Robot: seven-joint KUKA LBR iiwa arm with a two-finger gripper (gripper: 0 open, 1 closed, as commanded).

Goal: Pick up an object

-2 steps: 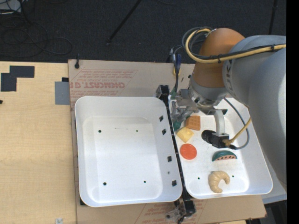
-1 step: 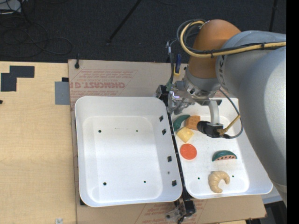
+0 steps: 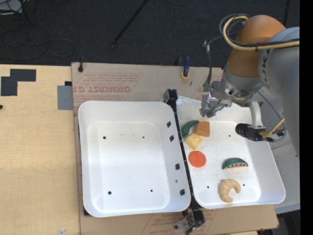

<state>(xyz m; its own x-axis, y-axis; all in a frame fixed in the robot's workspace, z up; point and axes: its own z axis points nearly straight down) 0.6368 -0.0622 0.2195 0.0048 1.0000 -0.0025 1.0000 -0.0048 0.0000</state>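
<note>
My gripper point(image 3: 209, 110) hangs over the far part of the right bin point(image 3: 274, 180), just above and behind a cluster of toy foods. That cluster holds an orange-brown block point(image 3: 203, 129), a green leaf-shaped piece point(image 3: 189, 127) and a pale yellow chunk point(image 3: 193, 141). Nearer the front lie a red-orange disc point(image 3: 197, 159), a watermelon slice point(image 3: 234, 164) and a tan croissant point(image 3: 229, 189). Nothing shows between the gripper's fingers.
The left bin point(image 3: 88, 131) sits beside the right one, with a black divider point(image 3: 178, 151) and clips between them. Both bins rest on a cardboard sheet point(image 3: 122, 84) on the wooden bench. The grey arm reaches in from the upper right.
</note>
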